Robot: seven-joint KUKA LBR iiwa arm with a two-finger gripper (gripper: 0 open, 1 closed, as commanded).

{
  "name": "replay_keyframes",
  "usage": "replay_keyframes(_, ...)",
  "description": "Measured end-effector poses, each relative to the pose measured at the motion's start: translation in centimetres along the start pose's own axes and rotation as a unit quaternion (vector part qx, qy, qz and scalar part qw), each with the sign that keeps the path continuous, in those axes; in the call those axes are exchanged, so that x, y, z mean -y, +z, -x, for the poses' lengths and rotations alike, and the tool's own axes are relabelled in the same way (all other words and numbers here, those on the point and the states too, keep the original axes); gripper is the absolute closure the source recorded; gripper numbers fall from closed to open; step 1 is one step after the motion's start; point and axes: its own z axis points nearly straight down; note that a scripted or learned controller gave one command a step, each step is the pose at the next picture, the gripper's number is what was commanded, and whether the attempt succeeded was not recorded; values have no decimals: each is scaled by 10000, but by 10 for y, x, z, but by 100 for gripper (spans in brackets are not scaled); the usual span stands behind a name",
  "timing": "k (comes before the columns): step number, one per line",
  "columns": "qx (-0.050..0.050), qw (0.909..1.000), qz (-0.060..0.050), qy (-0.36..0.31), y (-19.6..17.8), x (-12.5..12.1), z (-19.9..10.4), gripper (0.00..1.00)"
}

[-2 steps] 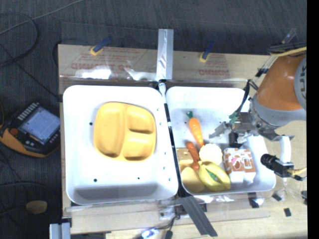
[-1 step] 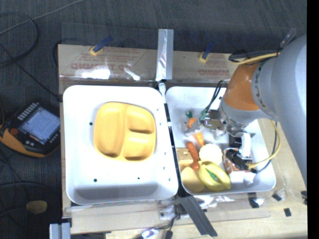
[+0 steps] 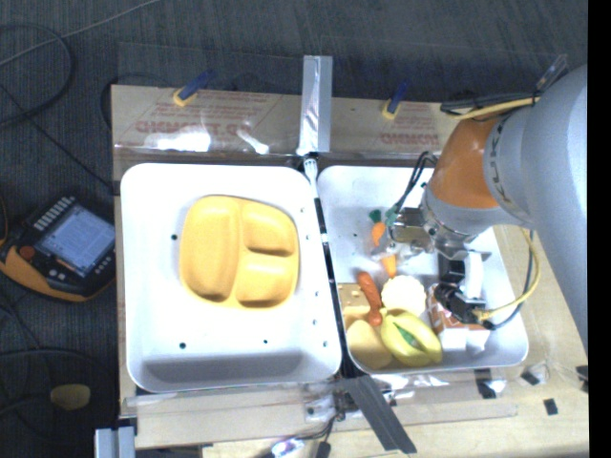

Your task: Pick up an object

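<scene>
Gripper [image 3: 412,239] low in right bin [image 3: 508,349], near white ball [image 3: 403,294], grip state unclear

Robotics lab, a test cell, not a home or shop. Big grey industrial arm [image 3: 539,151] w/ orange band [image 3: 463,165] reaches over a makeshift counter [image 3: 239,122]: bare board, clear plastic sheet over it, clamps [image 3: 194,88] on the back edge, metal rail [image 3: 316,103] up the middle. Two matching white bins side by side: left bin [image 3: 143,351] w/ a yellow divided tray [image 3: 239,249], right bin [image 3: 506,346] w/ small toy-like food pieces [image 3: 406,337]. Handheld control pendant [image 3: 62,246] w/ screen lies on dark carpet floor [image 3: 57,370] at left, and loose cables [image 3: 38,55] trail round it. Lab eqpt throughout, no household furniture.
</scene>
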Motion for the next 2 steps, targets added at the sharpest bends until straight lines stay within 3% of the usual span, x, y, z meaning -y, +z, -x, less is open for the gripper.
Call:
replay_keyframes(1,28,9999,-45,125,-83,-35,-28,100)
replay_keyframes(2,21,9963,-53,860,-82,-16,-45,100)
